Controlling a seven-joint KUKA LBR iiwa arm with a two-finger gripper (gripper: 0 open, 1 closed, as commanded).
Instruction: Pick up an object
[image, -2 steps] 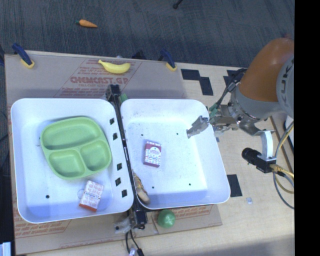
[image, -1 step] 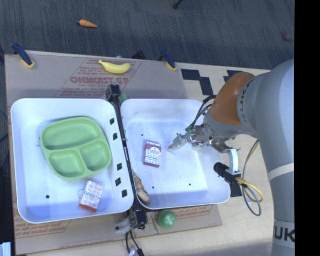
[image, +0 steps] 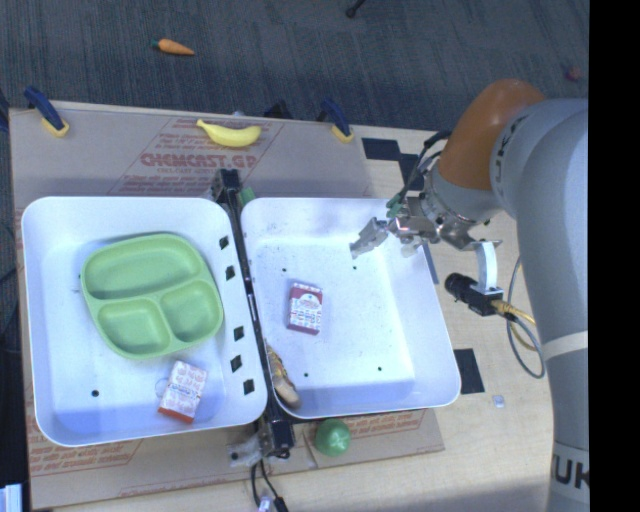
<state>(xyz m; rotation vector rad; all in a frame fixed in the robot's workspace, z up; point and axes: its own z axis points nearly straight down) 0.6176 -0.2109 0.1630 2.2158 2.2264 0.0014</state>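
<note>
**Arm poised over the right bin, carton waiting below**

The grey arm (image: 540, 200) reaches in from the right and hangs its wrist over the far right corner of the right bin (image: 425, 345), a stance that reads as an approach from above rather than a grasp. Its gripper (image: 368, 240) points down and leftward into the bin; one finger shows as a slim grey tip, but the spread of the claw is not clear from this angle, so I cannot tell how wide it stands. Nothing is visible between the fingers.

The left bin (image: 45, 300) holds a green divided tray (image: 150, 292), lying flat and taking up most of the floor, and a small red-and-white carton (image: 182, 390) just beside the tray's near edge.

The right bin holds a second red-and-white carton (image: 305, 307), lying flat near the middle and well apart from the gripper. It is the likeliest target, being alone on open floor with room for the fingers on both sides. A small tan object (image: 282, 385) sits wedged in the near left corner, against the wall, a harder reach.

Outside the bins, a yellow banana (image: 230, 131) rests on the cardboard behind them, and a green ball (image: 333, 437) lies in front.
</note>
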